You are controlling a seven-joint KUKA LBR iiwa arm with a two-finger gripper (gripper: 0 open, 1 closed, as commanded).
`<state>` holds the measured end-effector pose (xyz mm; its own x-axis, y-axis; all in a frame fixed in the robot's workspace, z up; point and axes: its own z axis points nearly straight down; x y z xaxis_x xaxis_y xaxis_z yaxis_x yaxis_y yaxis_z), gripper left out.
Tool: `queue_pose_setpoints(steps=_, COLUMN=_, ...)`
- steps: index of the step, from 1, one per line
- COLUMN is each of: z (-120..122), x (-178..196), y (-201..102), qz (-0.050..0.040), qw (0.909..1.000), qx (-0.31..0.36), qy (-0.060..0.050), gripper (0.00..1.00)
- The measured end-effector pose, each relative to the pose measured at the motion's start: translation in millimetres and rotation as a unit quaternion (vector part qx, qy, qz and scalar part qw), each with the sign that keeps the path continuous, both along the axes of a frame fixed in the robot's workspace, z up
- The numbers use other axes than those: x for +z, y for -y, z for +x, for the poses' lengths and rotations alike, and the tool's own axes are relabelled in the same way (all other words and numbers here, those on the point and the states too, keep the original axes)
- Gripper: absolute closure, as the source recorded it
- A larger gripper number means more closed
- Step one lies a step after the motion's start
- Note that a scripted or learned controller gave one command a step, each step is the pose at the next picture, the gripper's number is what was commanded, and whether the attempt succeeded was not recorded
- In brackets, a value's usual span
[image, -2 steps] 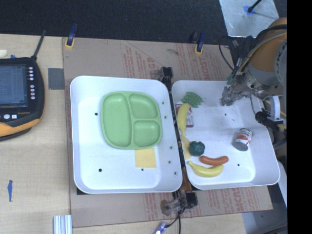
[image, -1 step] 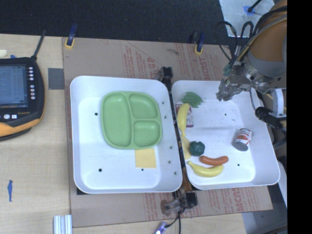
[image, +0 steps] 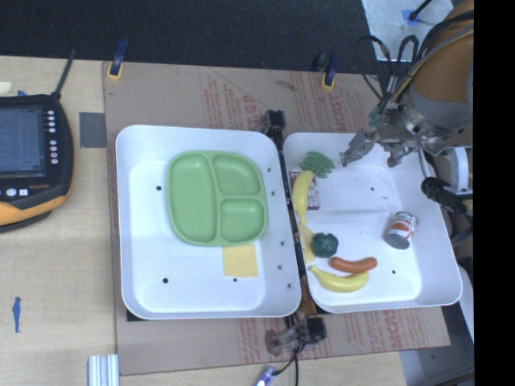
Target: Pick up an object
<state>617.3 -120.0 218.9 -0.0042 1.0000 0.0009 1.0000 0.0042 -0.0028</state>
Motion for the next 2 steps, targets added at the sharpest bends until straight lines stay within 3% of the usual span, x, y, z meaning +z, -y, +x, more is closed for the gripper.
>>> queue_pose_setpoints(steps=1, z=-38, x=-50, y=31, qz=-0.0009, qw=1.0, qx=0.0, qy=-0.001, gripper=0.0)
queue_pose_setpoints(steps=2, z=-82, x=-73, y=93, qz=-0.0009, qw=1.0, qx=0.0, qy=-0.001, gripper=0.0)
